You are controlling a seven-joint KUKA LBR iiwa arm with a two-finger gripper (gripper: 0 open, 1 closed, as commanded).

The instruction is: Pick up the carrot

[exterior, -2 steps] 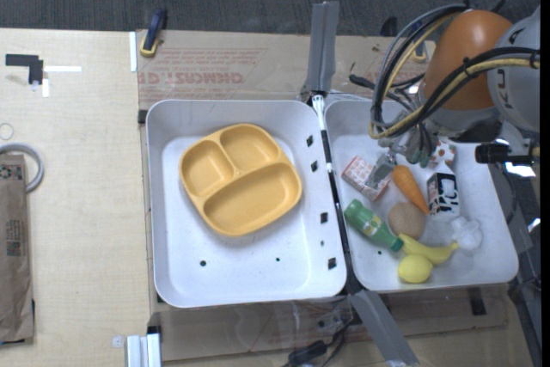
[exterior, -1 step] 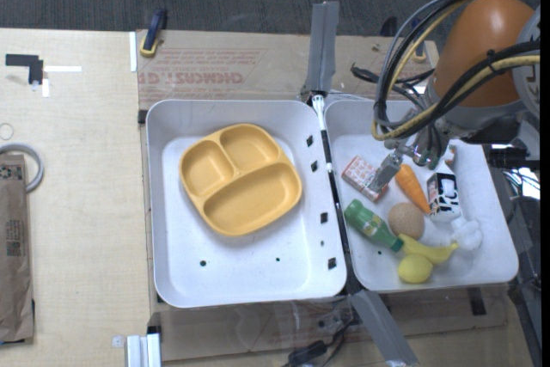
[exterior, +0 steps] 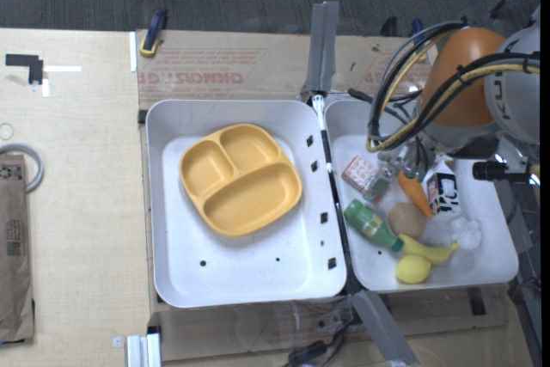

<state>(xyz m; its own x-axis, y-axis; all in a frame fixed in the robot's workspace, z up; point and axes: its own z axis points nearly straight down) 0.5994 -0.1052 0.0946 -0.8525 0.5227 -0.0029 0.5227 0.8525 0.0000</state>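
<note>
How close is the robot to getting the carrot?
Reaching looks done: the gripper is down in the right bin, right above the carrot. In hand: closing in on it. Left: grabbing and lifting, since the carrot lies among the other items.

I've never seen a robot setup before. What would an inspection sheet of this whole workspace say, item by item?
Surface: two white bins side by side on a bench; the left bin holds a yellow divided plate.
Job's things: carrot lies in the right bin, partly under the arm.
Clutter: green bottle, banana, lemon, a brown round item, a small red-and-white packet, a clear plastic piece.
Grippers: end effector is low in the right bin next to the carrot; nothing seen held.
Cables: yellow and black cables loop over the arm.
Surroundings: cardboard sheet behind the bins, brown paper bag at the far left.
</note>
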